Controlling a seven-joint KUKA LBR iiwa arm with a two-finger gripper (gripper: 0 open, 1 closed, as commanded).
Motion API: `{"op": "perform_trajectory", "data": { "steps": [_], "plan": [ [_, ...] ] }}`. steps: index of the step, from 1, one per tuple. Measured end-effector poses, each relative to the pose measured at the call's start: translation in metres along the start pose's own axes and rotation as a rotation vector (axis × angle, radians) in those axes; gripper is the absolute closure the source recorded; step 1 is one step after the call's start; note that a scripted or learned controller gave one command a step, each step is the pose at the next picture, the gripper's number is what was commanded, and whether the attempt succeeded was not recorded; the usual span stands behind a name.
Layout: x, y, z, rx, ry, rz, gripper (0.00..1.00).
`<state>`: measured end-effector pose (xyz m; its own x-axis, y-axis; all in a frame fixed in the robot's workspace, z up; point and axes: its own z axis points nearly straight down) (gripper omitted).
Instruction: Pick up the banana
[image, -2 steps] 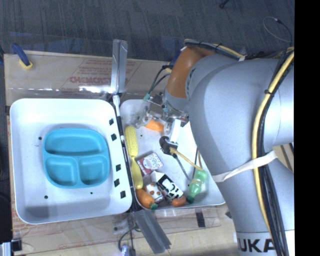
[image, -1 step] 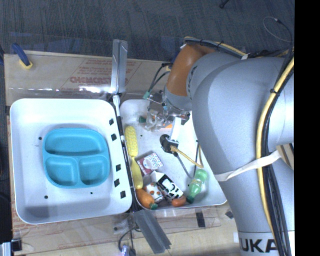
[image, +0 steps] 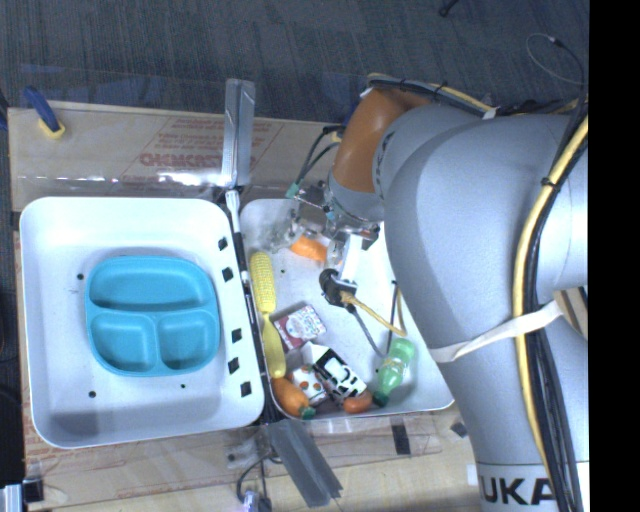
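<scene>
Yellow marks your target: the banana (image: 273, 345) lies along the right bin's (image: 425, 400) left wall, at about 7 o'clock from the gripper (image: 335, 245), well apart from it. Just above the banana you see a corn cob (image: 262, 280). The gripper hangs over the bin's upper part beside an orange item (image: 308, 248); whether it is apart or closed, you cannot tell. At 9 o'clock, the left bin (image: 60, 400) holds a blue divided tray (image: 152, 312). A green bottle (image: 393, 367) lies at 5 o'clock.
</scene>
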<state>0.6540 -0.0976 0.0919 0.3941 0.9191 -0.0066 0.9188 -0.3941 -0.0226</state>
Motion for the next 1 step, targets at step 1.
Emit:
{"op": "perform_trajectory", "data": {
  "steps": [1],
  "plan": [
    [0.0183, -0.0376, -0.0961, -0.016, 0.006, 0.16, 0.0]
  ]
}}
